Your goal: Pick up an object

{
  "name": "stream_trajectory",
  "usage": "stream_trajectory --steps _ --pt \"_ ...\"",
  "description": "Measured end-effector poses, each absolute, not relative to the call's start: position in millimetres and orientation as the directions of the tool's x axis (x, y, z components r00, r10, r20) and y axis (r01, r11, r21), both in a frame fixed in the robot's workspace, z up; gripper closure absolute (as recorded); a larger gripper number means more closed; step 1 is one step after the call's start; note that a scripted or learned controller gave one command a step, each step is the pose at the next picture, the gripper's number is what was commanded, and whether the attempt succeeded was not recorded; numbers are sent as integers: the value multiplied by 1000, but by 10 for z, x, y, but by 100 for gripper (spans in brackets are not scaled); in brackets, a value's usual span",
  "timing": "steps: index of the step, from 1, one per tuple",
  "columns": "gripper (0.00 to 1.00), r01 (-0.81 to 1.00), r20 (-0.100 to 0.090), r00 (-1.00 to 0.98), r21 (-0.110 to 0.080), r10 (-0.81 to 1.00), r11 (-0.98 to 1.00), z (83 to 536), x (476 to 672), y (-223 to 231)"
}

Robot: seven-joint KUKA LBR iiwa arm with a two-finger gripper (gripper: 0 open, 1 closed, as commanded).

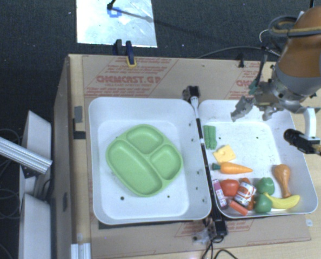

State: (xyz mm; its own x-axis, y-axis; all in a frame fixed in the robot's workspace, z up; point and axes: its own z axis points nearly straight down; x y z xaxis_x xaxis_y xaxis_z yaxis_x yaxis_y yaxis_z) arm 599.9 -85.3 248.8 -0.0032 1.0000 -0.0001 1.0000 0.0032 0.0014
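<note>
The bench [149, 72] is seen covered by a brown printed sheet, and on it two shallow white bins are set side by side, touching along their inner rims. The left bin [104, 117] is occupied by a green divided plate [144, 159] lying flat near its middle. In the right bin [268, 139] toy foods are gathered toward the near side: a green block [209, 136] by the inner wall, a yellow cheese wedge [225, 154], a carrot [235, 169], a drumstick [282, 176], a banana [283, 202], green peppers [265, 194], a tomato [229, 188] and a small can [247, 192]. The hand [258, 108] is held above the far part of the right bin, its fingers spread apart and nothing gripped between them.
</note>
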Motion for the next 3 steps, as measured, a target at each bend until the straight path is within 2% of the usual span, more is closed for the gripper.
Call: stream_trajectory --steps 1,2,3 --pt "0 1000 0 0 -6 1000 0 1105 5597 -1100" --pt "0 1000 0 -4 2 1000 4 841 6260 -1034" --pt "0 1000 -3 0 6 1000 0 1922 5724 -1499"
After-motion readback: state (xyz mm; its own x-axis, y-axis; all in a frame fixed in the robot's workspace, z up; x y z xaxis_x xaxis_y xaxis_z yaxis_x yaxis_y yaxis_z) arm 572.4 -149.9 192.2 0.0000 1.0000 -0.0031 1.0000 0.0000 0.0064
